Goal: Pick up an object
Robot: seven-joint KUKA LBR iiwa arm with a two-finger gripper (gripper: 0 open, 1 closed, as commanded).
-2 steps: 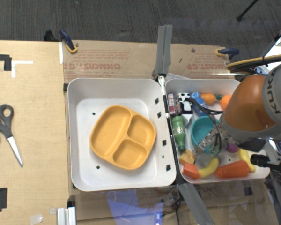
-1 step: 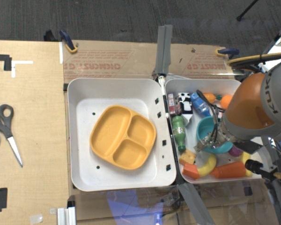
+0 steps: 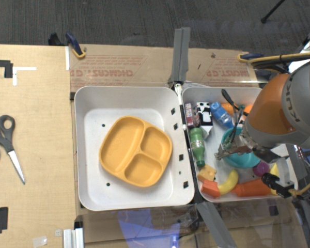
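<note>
I see the flat tan bench (image 3: 31, 154) carrying two shallow, glossy white plastic bins. The left bin (image 3: 88, 107) holds a rounded-square yellow plastic plate (image 3: 136, 151) with three moulded compartments, lying flat near the middle. The right bin (image 3: 194, 94) is crowded with small toys. The smooth grey arm with its orange band (image 3: 271, 110) reaches over this bin from the right, and the gripper (image 3: 231, 150) hangs low at the rim of a teal plastic bowl (image 3: 243, 159), near the bin's centre. I think the thin dark fingers are spread slightly at the bowl's edge, but clutter blurs them and I cannot tell their spacing. Left of the bowl lies a green plastic bottle (image 3: 197, 146), with a curved yellow toy banana (image 3: 228, 182) and an orange toy carrot (image 3: 253, 188) below. On the bench at far left lie grey-handled metal scissors (image 3: 8, 143).
</note>
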